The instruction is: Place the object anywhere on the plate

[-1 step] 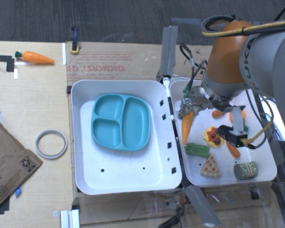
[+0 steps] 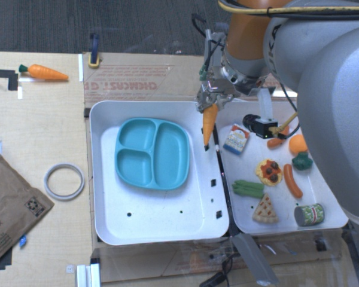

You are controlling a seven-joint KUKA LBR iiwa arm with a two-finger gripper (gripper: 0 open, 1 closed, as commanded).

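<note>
Little writing can be read: the cardboard sheet (image 2: 140, 79) behind the bins carries red mirrored print, too faint to spell out with confidence; the brown box (image 2: 12, 205) at the left edge shows "BOX" and part of another word in black; the small milk carton (image 2: 236, 140) and the green can (image 2: 310, 214) bear labels too small to read.

The gripper (image 2: 210, 104) hangs over the ridge where the 2 bins meet, near the far rim; its fingers are closed on the top of an orange toy carrot (image 2: 209, 124), which hangs point-down just above that ridge, apart from the plate (image 2: 152, 153); the blue 3-section plate lies in the left bin (image 2: 102, 178), towards its far side, with bare white floor along the near wall and a narrow strip on its right.

The right bin (image 2: 332, 211) is crowded: milk carton, pizza round (image 2: 269, 172), pizza slice (image 2: 264, 209), green beans (image 2: 248, 188), red sausage (image 2: 292, 180), broccoli (image 2: 301, 161), orange fruit (image 2: 297, 143), can; the arm (image 2: 323, 70) covers its far right corner.

On the wooden bench (image 2: 36, 130) left of the bins lie a 2nd carrot (image 2: 43, 72) and a grey ring (image 2: 64, 180), well apart.
</note>
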